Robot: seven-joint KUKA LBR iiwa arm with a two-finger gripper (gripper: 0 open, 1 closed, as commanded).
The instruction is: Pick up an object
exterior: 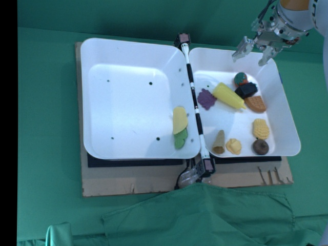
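I had the gripper [254, 52] up over the far edge of the right bin [287, 132], fingers spread wide w/ nothing between them. Closest to it, just below and a bit toward me, sat a small round toy w/ a dark green top [240, 78], touching a black piece [247, 90]. Left of those and lower lay the yellow corn cob [228, 96], slanted, w/ a purple grape bunch [206, 99] at its left end, near the divider rail [193, 99] between the bins. Under the black piece was an orange waffle-like wedge [255, 104]. Further from the gripper, toward the near wall: a yellow ribbed piece [261, 129], a brown donut [260, 147], a small yellow lump [233, 146] and a tan cone [219, 141]. Way off to the gripper's left, in the left bin [102, 55], a pale yellow piece [179, 120] lay overlapping a green one [180, 138], by the rail.
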